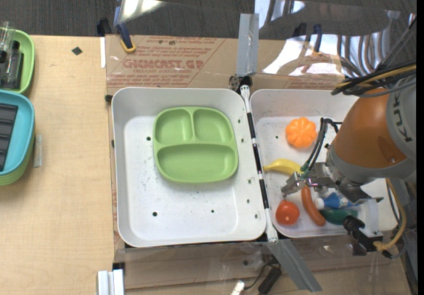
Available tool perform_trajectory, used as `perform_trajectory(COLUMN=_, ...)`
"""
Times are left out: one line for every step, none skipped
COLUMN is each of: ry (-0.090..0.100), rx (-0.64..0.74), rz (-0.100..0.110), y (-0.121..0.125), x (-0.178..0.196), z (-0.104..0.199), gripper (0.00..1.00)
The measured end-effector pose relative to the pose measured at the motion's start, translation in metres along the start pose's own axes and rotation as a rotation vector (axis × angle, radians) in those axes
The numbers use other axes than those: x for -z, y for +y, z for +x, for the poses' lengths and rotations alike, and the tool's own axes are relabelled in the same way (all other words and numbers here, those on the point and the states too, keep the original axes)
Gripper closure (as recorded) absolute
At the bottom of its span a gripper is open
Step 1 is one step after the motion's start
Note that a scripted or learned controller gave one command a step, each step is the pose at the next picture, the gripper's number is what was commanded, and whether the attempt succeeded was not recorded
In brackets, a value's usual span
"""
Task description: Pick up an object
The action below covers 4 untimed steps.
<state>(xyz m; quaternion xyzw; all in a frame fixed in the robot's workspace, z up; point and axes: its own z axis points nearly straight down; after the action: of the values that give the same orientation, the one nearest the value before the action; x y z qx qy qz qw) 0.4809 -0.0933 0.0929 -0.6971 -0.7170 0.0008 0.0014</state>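
Observation:
The right bin [265, 115] holds several toy foods: an orange pumpkin [301, 132], a yellow banana [281, 167], a red tomato [287, 213] and a red sausage [313, 207]. A blue piece [331, 202] and a green piece [341, 215] lie partly under the arm. My gripper [301, 183] hangs low over the bin's front half. It is just below the banana and above the sausage's upper end. I see nothing held in it.
A green divided plate [196, 144] lies in the left bin [132, 207]. The arm's orange band [371, 134] covers the right bin's right side. Teal and green trays [13, 128] sit at the bench's far left.

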Motion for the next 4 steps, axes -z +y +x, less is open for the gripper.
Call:
perform_trajectory(ry=0.000, rx=0.000, rz=0.000, y=0.000, x=0.000, z=0.000, gripper=0.00)
perform_trajectory(ry=-0.001, rx=0.212, rz=0.001, y=-0.001, x=0.071, z=0.090, gripper=0.00)
perform_trajectory(ry=-0.002, rx=0.501, rz=-0.002, y=0.001, x=0.098, z=0.163, gripper=0.00)
perform_trajectory(ry=-0.003, rx=0.404, rz=0.002, y=0.009, x=0.039, z=0.243, gripper=0.00)
